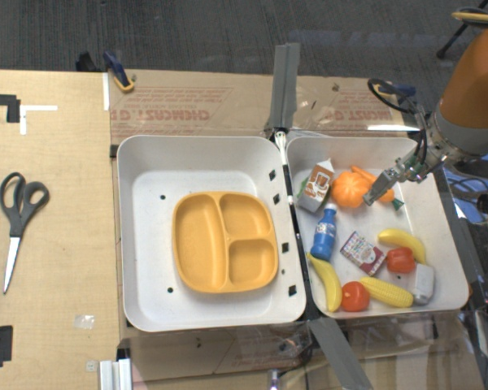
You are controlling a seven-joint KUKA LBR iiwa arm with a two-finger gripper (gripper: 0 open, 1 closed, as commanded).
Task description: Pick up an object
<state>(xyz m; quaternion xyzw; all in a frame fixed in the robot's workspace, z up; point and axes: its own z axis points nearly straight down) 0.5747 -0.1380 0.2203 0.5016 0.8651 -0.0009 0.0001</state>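
The right bin (439, 210) holds several toy foods. An orange (348, 191) lies beside a small brown-and-white carton (315, 185), with a carrot (363, 172) just behind it. My gripper (382, 188) hangs low over the bin, right against the orange's right side, with the carrot partly hidden behind it. Nothing is seen held in it. Nearer the front lie a blue bottle (324, 231), a red-and-white packet (363, 253), three bananas (326, 281) (385, 291) (403, 241), two red tomatoes (355, 296) (400, 259) and a grey block (424, 283).
The left bin (146, 218) holds a yellow divided plate (226, 240). Scissors (18, 218) lie on the bench at the far left. A grey divider bar (285, 88) stands between the bins at the back. Cables (390, 92) run behind the right bin.
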